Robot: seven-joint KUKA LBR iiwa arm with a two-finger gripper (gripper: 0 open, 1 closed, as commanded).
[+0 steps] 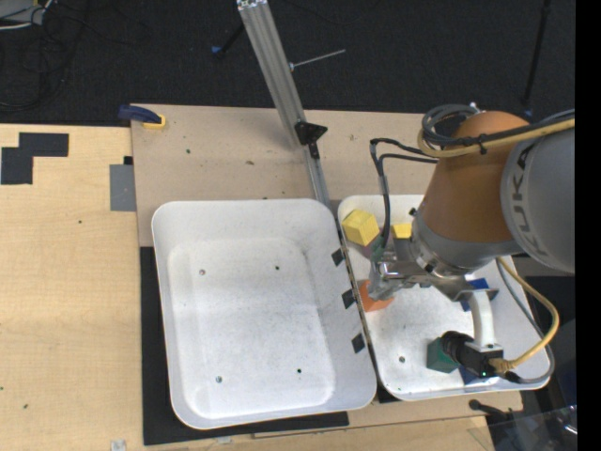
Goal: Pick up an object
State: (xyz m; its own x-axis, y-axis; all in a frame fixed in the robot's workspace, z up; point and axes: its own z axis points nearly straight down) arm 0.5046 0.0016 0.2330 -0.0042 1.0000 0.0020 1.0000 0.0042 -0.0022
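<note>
Over the right bin [413, 365], the end effector [387, 280] sits low just above an orange object [376, 301] near the bin's left wall; whether it is wide or narrow I cannot tell. A yellow block [360, 226] and a green object [441, 355] lie nearby. Nothing looks lifted yet, so the pick seems undone.

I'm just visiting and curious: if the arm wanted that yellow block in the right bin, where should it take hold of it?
Probably from above, closing across two opposite flat faces of the yellow block. It looks boxy and lies near the right bin's far left corner, so its top is the most open side. The bin wall is close on the left, and the tool is just in front of it.
</note>
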